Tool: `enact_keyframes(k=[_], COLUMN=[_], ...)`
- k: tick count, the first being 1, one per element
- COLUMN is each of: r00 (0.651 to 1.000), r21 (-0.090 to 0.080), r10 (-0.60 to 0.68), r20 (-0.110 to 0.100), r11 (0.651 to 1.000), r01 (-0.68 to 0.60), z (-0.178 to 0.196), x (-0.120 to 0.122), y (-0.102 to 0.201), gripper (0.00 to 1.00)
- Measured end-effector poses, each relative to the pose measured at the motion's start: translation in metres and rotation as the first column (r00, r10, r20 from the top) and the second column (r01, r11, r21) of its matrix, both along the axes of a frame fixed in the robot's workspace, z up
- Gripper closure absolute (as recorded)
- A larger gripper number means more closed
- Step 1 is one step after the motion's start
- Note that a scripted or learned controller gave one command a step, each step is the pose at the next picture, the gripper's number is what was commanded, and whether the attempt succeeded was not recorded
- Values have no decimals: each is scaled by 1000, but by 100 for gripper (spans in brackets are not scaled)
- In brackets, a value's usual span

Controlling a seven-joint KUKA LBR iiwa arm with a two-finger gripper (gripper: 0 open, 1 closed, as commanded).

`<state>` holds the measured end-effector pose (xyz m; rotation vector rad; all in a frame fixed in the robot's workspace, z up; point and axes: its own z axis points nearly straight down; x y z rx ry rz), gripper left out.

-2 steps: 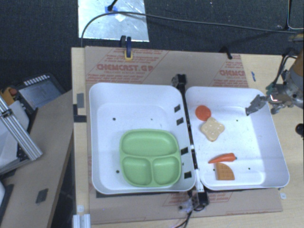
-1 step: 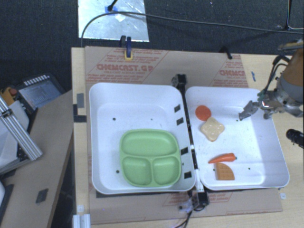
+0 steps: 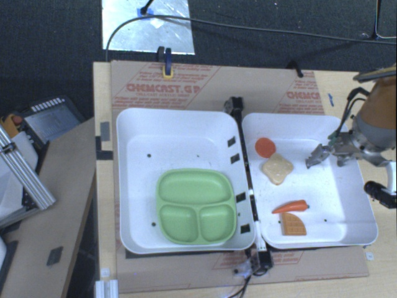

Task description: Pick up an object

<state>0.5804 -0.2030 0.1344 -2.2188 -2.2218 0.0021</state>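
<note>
The claw (image 3: 316, 156) hangs over the right bin (image 3: 356, 194); whether it is apart or together I cannot tell. Nearest it lies a pale bread piece (image 3: 276, 169), likely light and soft; take it across its middle. Beyond sit a red disc (image 3: 265, 146), a carrot (image 3: 290, 207) and a cracker (image 3: 293, 225).

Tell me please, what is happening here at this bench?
A robot arm reaches into the right bin, with its pincer hanging above the bin floor and holding nothing. In that bin lie a red disc, a beige piece, a carrot and a cracker. The left bin holds a green tray.
</note>
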Motion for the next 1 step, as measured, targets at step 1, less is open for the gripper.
enact_keyframes(k=[1], r00=[1000], r21=[0], r10=[0], r20=[0], r11=[1000], r01=[0], z=[-52], x=[0], y=[1], gripper=[0])
